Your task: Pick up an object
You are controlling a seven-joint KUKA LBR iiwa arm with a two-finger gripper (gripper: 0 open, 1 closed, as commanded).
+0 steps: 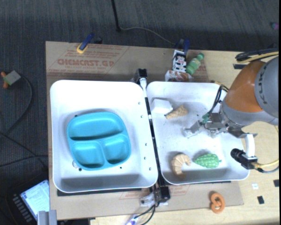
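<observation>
From the camera view above the bench, the gripper (193, 129) sits low in the middle of the right bin (196, 90), its fingers spread apart with nothing between them. It lies between the cone-shaped pastry (177, 112) up and to its left and the croissant (180, 162) and green bumpy toy (206, 161) near the front wall. The risk, as I judge it, is that the jaws close on bare bin floor, since every object lies well apart from them, or that a sideways sweep nudges the pastry away.
</observation>
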